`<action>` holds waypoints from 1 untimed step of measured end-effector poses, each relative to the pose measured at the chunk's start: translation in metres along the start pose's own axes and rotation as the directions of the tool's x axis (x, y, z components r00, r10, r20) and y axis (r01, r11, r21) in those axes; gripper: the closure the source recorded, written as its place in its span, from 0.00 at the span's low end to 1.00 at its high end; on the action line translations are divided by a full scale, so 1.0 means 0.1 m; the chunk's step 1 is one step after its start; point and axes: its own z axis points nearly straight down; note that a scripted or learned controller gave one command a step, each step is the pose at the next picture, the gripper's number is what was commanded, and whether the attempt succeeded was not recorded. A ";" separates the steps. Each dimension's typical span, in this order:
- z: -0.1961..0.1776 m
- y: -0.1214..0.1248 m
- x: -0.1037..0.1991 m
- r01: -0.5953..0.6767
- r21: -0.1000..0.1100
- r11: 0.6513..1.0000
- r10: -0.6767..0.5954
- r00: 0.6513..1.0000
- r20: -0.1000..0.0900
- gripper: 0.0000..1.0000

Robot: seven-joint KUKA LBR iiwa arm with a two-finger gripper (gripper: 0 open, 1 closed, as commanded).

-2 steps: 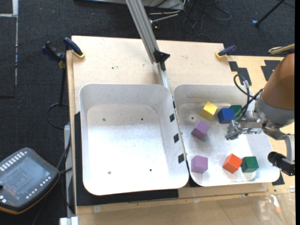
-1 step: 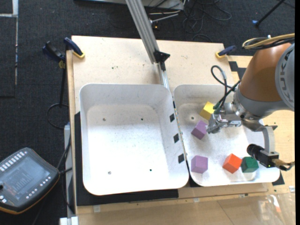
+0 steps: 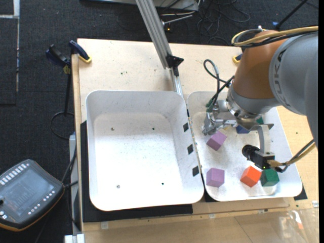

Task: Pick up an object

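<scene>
Over the right bin [image 3: 288, 186] we see the gripper [image 3: 211, 127] just above a purple cube [image 3: 216, 140], not gripping it; its own state we cannot tell. Wrist hides a blue object [image 3: 242, 129].

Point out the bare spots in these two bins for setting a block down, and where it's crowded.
The left bin offers the widest bare floor, wall to wall. In the right bin, a small patch lies between the two purple blocks and the orange block. Its far half is crowded by the pincer; the green block fills the near right corner.
</scene>
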 end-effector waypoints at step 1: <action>-0.15 0.15 0.53 -0.001 0.000 1.000 0.001 1.000 0.000 1.00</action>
